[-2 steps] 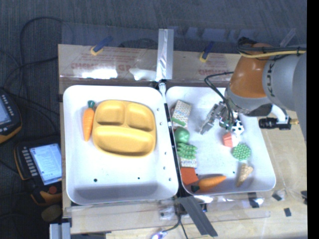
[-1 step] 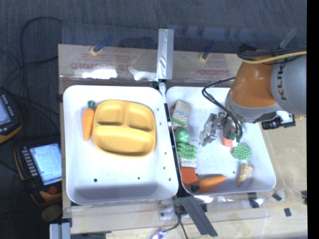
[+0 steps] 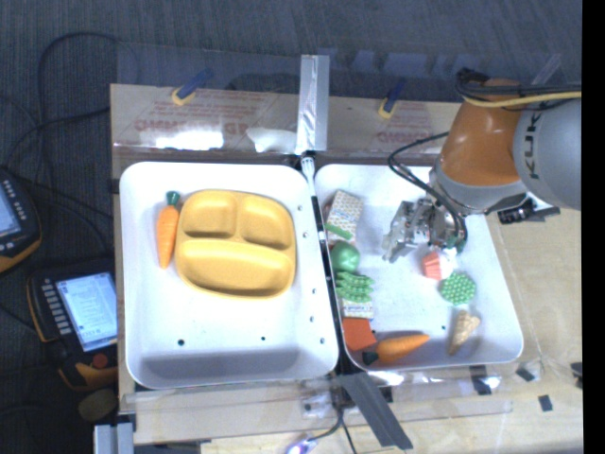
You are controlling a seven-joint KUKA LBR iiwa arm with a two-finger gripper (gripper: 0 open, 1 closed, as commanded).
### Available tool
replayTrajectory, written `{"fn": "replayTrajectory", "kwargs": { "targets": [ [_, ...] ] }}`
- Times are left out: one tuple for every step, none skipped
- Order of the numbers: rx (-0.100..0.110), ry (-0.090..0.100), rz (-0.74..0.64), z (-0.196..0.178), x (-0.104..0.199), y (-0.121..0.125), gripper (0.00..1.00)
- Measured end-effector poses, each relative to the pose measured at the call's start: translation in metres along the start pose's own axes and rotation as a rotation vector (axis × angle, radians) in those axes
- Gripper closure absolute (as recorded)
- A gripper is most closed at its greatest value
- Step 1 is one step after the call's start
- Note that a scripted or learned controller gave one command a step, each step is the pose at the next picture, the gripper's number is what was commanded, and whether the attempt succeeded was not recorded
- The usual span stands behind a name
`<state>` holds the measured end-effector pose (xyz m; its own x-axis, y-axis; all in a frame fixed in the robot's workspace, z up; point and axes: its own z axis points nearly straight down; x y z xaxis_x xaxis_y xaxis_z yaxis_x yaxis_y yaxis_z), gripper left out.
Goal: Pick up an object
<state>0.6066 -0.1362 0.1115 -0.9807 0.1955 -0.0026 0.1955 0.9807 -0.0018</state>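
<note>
In the left bin [image 3: 142, 348] a carrot [image 3: 167, 235] is seen beside a yellow tray [image 3: 236, 242]. In the right bin [image 3: 501, 334] toys are laid along the left wall. The gripper [image 3: 408, 237] is held over the middle, fingers spread a little, with nothing between them. Just to its right a small red and white toy [image 3: 434, 264] is found. It is judged to be light, hard and a bit slippery, so its flat sides should be pinched.

Two white bins [image 3: 132, 282]. Left of the divider [image 3: 313, 102]: one yellow tray [image 3: 236, 244], one carrot [image 3: 167, 233]. Right of it: another carrot [image 3: 402, 346], one box [image 3: 343, 214], one cone [image 3: 462, 330].
</note>
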Motion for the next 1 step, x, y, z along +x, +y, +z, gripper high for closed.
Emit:
{"fn": "replayTrajectory", "kwargs": {
  "targets": [
    [-0.001, -0.013, -0.429, 0.0199, 0.0320, -0.0479, 1.00]
  ]
}}
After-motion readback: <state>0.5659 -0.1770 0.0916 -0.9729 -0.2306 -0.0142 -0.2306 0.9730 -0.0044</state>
